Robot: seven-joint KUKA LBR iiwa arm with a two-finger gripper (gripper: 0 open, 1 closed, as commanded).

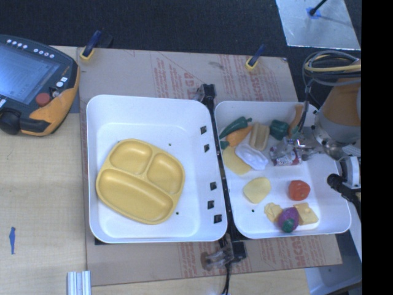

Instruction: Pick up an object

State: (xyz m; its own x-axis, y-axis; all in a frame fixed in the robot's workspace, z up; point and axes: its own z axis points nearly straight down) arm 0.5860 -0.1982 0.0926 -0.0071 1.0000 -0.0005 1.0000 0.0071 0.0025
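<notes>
The clear crumpled wrapper (252,157) lies in the right bin (325,226), pale and glossy, among toy foods: a carrot (236,135), a red tomato (299,190), a purple ball (288,219). We judge the reach is in hand; the tool (287,154) sits just beside the wrapper, whether clenched or released we cannot tell. Next it needs a closing on one piece, then a lift. The left bin (98,226) bears a yellow tray (140,180).

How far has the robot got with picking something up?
Done: the gripper is down in the right bin, among the toys at its far end. In hand: nothing I can see between its fingers. Left: grab and lift one. The red tomato and purple toy lie untouched.
</notes>
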